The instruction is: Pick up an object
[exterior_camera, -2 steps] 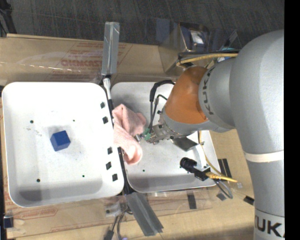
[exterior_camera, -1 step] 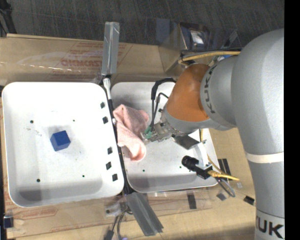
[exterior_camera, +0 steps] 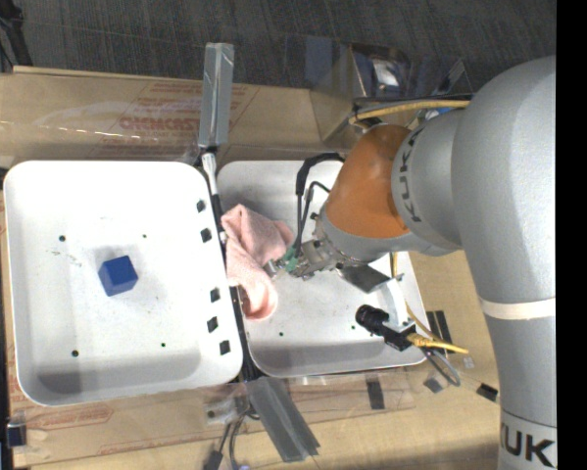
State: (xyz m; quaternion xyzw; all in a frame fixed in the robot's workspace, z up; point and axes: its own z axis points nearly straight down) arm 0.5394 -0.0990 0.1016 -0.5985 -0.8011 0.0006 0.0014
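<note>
Overhead, I saw the claw (exterior_camera: 295,259) low in the right bin (exterior_camera: 322,351), its tip touching the right edge of a pink cloth (exterior_camera: 251,253) heaped against that bin's left wall; I couldn't tell its state. A blue cube (exterior_camera: 119,274) sat alone in the left bin (exterior_camera: 97,370).

grey arm (exterior_camera: 489,194) bent low, wrist (exterior_camera: 371,199) angled left
</note>
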